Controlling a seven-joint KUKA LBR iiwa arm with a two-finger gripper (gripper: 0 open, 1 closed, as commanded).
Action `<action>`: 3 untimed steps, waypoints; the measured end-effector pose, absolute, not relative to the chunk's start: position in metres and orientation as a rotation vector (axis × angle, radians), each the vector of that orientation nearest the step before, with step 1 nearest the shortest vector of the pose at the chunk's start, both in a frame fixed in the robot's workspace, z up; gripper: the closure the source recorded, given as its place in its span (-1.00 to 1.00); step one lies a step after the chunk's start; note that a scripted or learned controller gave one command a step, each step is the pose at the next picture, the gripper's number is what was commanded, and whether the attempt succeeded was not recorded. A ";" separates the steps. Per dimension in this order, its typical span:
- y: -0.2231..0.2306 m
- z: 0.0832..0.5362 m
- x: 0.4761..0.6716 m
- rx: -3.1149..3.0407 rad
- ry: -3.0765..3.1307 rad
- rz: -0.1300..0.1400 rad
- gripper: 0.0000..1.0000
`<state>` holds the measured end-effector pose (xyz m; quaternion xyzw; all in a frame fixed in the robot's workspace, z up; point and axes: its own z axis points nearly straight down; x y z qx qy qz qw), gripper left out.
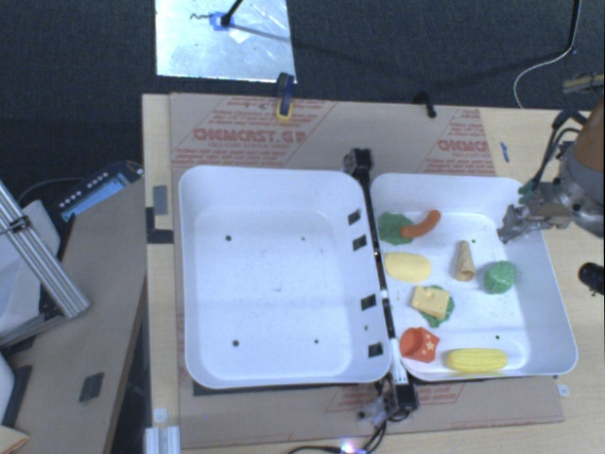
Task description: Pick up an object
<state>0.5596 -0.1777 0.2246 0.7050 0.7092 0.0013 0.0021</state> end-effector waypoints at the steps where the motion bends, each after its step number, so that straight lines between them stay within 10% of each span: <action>1: -0.127 0.336 0.591 2.200 2.225 0.015 1.00; 3: -0.003 0.407 0.670 2.206 2.231 0.011 1.00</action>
